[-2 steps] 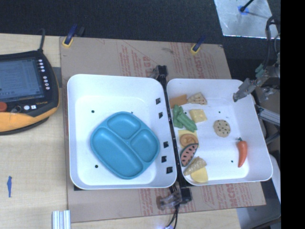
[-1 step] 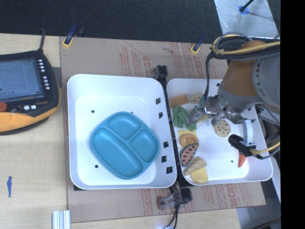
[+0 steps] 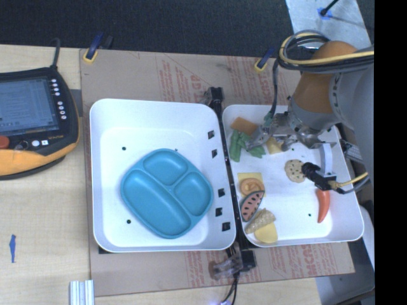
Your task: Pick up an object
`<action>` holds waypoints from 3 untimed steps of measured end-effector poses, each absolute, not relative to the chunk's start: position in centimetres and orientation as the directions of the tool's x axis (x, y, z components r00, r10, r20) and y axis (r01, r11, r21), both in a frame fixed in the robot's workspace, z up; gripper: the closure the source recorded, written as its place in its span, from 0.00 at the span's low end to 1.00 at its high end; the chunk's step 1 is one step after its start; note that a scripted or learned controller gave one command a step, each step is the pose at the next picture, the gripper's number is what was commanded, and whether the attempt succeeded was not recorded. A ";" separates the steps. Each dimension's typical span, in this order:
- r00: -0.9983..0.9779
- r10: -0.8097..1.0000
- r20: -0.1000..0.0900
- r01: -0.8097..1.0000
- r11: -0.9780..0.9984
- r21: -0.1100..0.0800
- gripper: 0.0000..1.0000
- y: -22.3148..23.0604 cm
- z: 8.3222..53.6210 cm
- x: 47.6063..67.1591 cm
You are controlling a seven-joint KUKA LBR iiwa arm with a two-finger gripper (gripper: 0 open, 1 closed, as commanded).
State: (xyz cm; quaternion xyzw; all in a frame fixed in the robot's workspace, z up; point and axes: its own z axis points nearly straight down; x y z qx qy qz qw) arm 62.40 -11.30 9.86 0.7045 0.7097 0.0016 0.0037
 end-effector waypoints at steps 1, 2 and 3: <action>-0.006 1.000 -0.011 1.000 0.006 -0.027 0.00 -10.1 9.7 65.4; -0.008 1.000 -0.012 1.000 0.007 -0.024 1.00 -10.3 11.0 65.4; 0.002 1.000 0.000 1.000 -0.002 -0.012 1.00 -14.9 9.0 56.5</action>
